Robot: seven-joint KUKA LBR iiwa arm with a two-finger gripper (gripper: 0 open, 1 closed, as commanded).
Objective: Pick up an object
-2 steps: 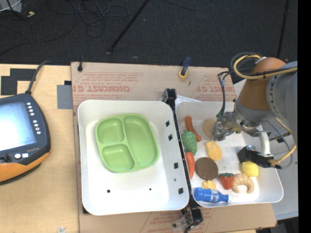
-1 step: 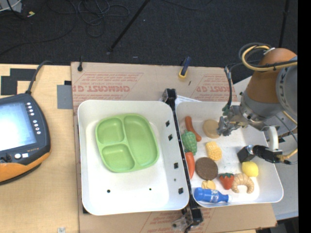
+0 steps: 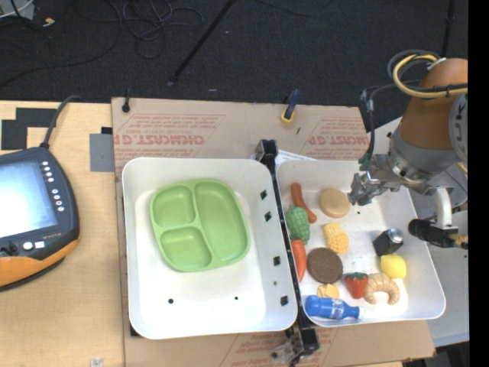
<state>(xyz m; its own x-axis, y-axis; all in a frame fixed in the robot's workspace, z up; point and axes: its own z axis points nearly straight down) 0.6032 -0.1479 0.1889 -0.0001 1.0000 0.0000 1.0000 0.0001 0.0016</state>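
Robot lab, teach pendant [image 3: 30, 209], floor cables [image 3: 145, 14]

One fixed camera looks down at a slant on both white bins [image 3: 200, 312].

Below the pincer [image 3: 365, 189] toys crowd the right bin [image 3: 428, 297], the bun [image 3: 334, 202] just beside; bare floor behind it
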